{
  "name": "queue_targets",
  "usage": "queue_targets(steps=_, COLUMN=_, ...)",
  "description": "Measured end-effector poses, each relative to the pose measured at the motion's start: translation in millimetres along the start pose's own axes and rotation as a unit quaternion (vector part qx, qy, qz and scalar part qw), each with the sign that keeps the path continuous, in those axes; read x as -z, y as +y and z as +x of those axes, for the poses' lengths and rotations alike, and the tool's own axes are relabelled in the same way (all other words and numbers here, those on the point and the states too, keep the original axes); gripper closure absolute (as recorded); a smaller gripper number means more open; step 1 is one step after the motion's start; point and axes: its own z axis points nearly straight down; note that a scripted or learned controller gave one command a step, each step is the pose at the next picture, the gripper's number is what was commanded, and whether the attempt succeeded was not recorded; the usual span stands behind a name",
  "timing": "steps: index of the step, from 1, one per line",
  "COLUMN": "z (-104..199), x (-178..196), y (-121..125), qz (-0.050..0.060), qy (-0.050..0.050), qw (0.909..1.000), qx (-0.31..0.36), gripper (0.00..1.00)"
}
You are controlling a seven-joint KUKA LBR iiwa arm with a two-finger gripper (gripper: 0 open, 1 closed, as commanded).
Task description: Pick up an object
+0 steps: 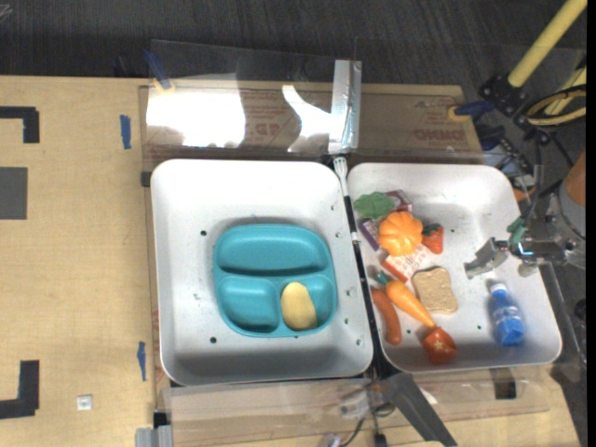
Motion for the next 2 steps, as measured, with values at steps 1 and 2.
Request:
queue_targets(steps=1, z=70, x=-95, y=36, qz=-0.001, qy=0.001, qw=0.9999, qx=0.013, gripper=0.0)
queue_targets(steps=2, z=66, x=-131, y=76, qz=-0.006, qy=-0.001, qw=0.9995, qx=0.031, gripper=0.0)
